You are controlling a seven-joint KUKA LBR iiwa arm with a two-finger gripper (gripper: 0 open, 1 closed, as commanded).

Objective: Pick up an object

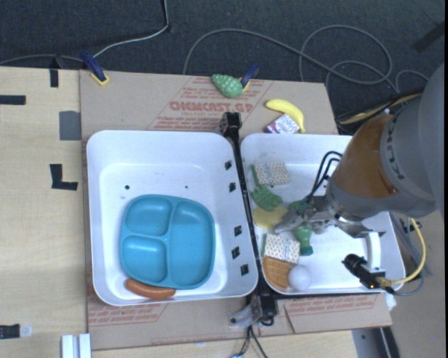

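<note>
Small green object (304, 241) lies in right bin (373, 278), near its middle.

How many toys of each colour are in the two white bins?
Left bin:
Blue: 1, the divided plate
Orange: 1, the sausage

Right bin:
Green: 2, the leafy piece and a small piece by the pincer
Yellow: 1
White: 1, the ball
Tan waffle-like: 3

Total: 9

right bin (373, 278): left half crowded | left bin (157, 151): far half open, tray (166, 241) near
</note>
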